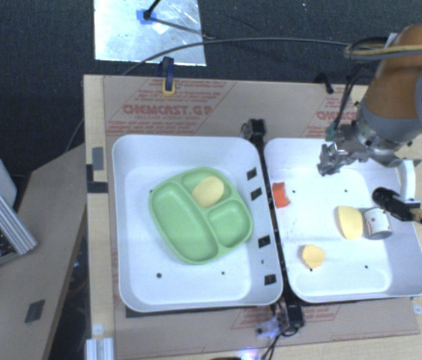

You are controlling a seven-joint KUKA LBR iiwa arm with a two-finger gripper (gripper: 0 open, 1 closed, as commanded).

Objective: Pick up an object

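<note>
Currently the gripper (pixel 331 160), a cluster of dull grey metal at the end of the arm (pixel 402 88), hangs over the upper part of the right bin (pixel 413 280), above bare white plastic. From this slanted view I cannot tell whether it is spread or closed, or whether it has hold of anything.

I see three loose things on the bin's smooth floor. A small orange block (pixel 279 194), flat-sided and rectangular, lies close to the left wall, below and left of the gripper. A yellow wedge (pixel 350 222) with soft, rounded edges lies below and right of the gripper, apart from it. A small yellow piece (pixel 313 256), lumpy and roughly round, sits nearer the front wall.

The left bin (pixel 132 283) holds a green plate (pixel 188 235) of matte plastic, rounded at the corners and divided into three compartments. A pale yellow lump (pixel 209 191), egg-like in shape, rests in its upper small compartment. Both bins sit on printed brown cardboard (pixel 196 100).
</note>
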